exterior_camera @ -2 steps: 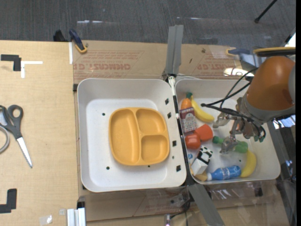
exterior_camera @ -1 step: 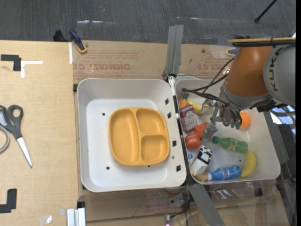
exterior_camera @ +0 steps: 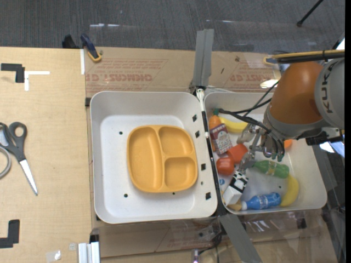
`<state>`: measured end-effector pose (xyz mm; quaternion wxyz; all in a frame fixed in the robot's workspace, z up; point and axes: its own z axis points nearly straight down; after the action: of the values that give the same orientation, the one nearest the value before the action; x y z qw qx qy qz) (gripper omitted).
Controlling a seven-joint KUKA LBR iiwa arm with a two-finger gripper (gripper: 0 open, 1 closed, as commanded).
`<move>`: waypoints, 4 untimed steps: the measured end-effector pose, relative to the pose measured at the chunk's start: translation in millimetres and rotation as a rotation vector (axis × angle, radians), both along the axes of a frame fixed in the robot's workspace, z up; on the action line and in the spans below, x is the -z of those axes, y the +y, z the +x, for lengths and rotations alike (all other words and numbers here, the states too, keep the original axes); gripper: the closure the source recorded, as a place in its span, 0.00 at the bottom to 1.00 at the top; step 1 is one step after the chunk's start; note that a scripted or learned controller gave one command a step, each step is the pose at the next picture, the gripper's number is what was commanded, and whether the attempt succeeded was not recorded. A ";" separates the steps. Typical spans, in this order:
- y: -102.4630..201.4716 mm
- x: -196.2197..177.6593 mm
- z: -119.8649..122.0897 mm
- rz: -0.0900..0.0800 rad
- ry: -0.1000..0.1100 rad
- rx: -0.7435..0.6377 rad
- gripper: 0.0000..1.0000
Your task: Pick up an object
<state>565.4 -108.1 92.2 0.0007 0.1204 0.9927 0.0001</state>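
Observation:
The right bin (exterior_camera: 307,201) holds a jumble of small objects. A yellow banana (exterior_camera: 235,126) lies at its back, beside a bottle with a red label (exterior_camera: 220,137). Two orange-red pieces (exterior_camera: 231,158) sit near the middle. A green bottle (exterior_camera: 272,169) lies right of them, a black-and-white carton (exterior_camera: 236,183) stands below, and a blue bottle (exterior_camera: 262,201) and a second banana (exterior_camera: 292,192) rest along the front. My gripper (exterior_camera: 260,148) hangs low over the middle of this bin, just above the orange pieces and the green bottle's left end.
The left bin (exterior_camera: 107,163) carries a yellow divided plate (exterior_camera: 162,159). Scissors (exterior_camera: 21,152) lie on the wooden bench at far left. The arm's orange band (exterior_camera: 296,95) looms over the right bin's back right corner, with cables trailing beside it.

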 end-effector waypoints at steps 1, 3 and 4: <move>9.1 -1.4 42.9 -0.004 -0.006 0.077 0.00; 70.7 -137.5 27.5 0.000 -0.002 0.269 1.00; 28.1 -218.2 78.6 -0.001 0.000 0.211 1.00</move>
<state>643.9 -80.0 310.4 0.0010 0.2242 0.9745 -0.0004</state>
